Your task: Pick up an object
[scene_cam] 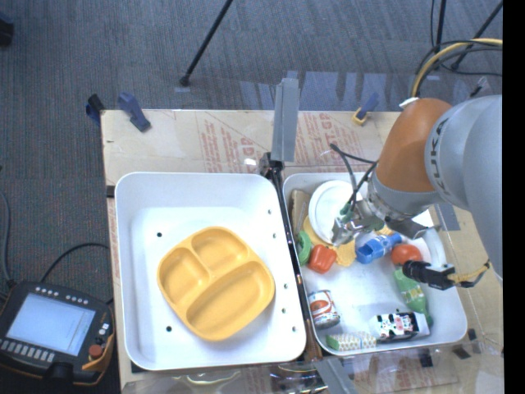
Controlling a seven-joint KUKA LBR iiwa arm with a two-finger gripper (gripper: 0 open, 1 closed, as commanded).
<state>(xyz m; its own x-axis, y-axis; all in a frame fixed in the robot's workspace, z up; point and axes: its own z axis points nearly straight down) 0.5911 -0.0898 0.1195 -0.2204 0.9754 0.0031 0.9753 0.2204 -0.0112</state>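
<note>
The likeliest target is the small blue plastic bottle (378,246), lying on its side near the middle of the right-hand shallow white bin (456,312). The gripper (349,222) hangs just at the bottle's ten o'clock, low over the round white plate (326,203), and whether its jaws stand apart or together I cannot tell from this slant; nothing is visibly between them.

Around the bottle the clutter is tight. An orange-red plastic cup (321,258) sits at its nine o'clock, a red tomato-like toy (404,254) at three o'clock, a green plastic bottle (411,293) at five o'clock. Further towards six o'clock lie a red-and-white tin can (323,309) and a black-and-white milk carton (397,325).

To do the pick well, I judge the gripper should centre over the bottle's body, line its closing direction across the short axis, and descend straight, so neither side snags the cup or the tomato. A lift should be slow enough to show whether the bottle really comes along.

The left-hand white bin (139,212) holds a yellow divided plastic tray (216,281). Both bins rest on a cardboard-covered bench (189,138), with blue clamps (133,110) at its far edge. Grey carpet (98,31) surrounds it, a tripod leg (212,29) stands at twelve o'clock, and a teach pendant (51,325) lies at eight o'clock.
</note>
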